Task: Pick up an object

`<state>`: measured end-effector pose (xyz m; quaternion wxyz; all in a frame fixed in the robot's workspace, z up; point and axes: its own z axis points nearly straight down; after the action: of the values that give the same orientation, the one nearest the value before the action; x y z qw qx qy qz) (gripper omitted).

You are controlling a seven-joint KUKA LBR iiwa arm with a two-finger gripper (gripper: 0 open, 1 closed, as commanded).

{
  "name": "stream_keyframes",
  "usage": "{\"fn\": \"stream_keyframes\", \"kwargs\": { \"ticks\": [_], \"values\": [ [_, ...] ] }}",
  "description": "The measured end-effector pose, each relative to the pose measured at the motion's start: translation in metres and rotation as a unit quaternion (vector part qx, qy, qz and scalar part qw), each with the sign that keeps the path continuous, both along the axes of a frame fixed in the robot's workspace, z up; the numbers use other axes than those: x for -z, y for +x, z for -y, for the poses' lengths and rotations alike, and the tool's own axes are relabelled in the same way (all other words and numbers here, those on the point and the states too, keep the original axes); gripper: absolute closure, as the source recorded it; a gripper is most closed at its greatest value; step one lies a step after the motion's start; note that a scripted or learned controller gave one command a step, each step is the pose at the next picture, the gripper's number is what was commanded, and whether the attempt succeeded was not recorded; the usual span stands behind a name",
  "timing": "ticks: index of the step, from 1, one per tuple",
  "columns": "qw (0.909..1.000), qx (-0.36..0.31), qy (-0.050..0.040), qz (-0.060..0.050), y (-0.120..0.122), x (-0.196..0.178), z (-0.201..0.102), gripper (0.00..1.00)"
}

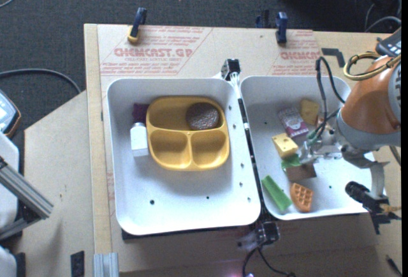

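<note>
Two shallow white bins sit side by side on the bench, the left bin (121,161) and the right bin (268,94) meeting along a shared middle rim.

Nearest the front edge of the right bin lies a small orange waffle toy (301,196) with a gridded face, and just left of it a flat green strip (275,193) set on a slant. Right behind those two the gripper (305,156) is down inside the bin, the grey arm (373,110) with its orange band coming in from the right. At its tip there is a bit of green and a dark brown block (308,172) crowded together; whether the claw is spread or pinched on anything I cannot tell from this angle.

Touching the gripper's left side is a yellow cheese wedge (284,144), a blocky piece with paler dots on top. Further back lie a pink-and-white packet (292,120) and, beyond it, a tan slice (310,110) near the arm's cables.

Over in the left bin a yellow divided tray (167,142) has a brown round cookie-like lump (203,116) in its far right compartment. A small white bottle (139,139) stands against the tray's left side, with something dark purple (140,110) just behind it.

At the far edge of the bench, two clamps (137,23) grip the board.
</note>
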<state>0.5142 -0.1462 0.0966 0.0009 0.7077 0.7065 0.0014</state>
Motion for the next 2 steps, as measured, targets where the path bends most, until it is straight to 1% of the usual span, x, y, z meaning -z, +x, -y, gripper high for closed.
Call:
{"fn": "stream_keyframes", "kwargs": {
  "ticks": [1, 2],
  "values": [
    [1.0000, -0.002, -0.0014, 0.001, 0.006, -0.050, -0.009, 1.00],
    [1.0000, -0.001, -0.0017, 0.002, 0.009, -0.093, -0.009, 1.00]
  ]
}}
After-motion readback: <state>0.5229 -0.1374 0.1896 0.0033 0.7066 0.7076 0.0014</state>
